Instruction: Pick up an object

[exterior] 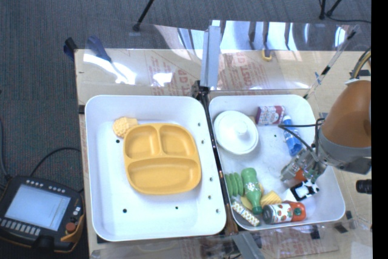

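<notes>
1. The counter (139, 73) holds two white bins side by side.
2. The left bin (103, 191) has a yellow tray (162, 158) in it. The tray has three parts.
3. A small yellow toy (124, 125) sits just beside the tray's top left corner.
4. The right bin (330, 200) has a white bowl (236, 131), a red can (270, 114) and a blue bottle (292, 137).
5. Near the front lie a green bottle (252, 187), a green pod (235, 183), a red jar (284, 211) and a black and white block (304, 190).
6. The arm (348, 127) reaches in from the right.
7. The pincer (298, 171) is low in the right bin, by the block.
8. I cannot tell how wide it is, or if it holds a thing.
</notes>
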Controlling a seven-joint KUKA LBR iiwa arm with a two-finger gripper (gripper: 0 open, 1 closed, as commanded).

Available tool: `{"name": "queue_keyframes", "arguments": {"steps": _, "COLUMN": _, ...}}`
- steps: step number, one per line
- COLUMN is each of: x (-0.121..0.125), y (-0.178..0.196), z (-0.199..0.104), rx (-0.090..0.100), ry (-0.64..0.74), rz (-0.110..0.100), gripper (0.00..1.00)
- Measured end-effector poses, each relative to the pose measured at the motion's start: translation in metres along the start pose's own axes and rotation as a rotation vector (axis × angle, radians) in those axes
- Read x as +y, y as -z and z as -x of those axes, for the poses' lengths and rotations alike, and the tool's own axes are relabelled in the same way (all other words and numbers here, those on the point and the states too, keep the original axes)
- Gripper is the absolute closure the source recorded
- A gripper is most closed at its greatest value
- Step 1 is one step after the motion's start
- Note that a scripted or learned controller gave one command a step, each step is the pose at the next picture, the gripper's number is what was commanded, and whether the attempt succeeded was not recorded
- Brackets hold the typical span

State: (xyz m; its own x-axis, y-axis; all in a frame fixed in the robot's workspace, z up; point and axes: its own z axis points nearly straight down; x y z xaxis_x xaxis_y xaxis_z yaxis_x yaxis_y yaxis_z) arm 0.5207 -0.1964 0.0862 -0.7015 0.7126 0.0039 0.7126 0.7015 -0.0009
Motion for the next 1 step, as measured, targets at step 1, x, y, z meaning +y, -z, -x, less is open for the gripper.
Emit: {"name": "queue_keyframes", "arguments": {"steps": 1, "x": 0.0922, "y": 0.1509, "z": 0.01, "rx": -0.014, "ry": -0.063, "rz": 0.009, "gripper": 1.0}}
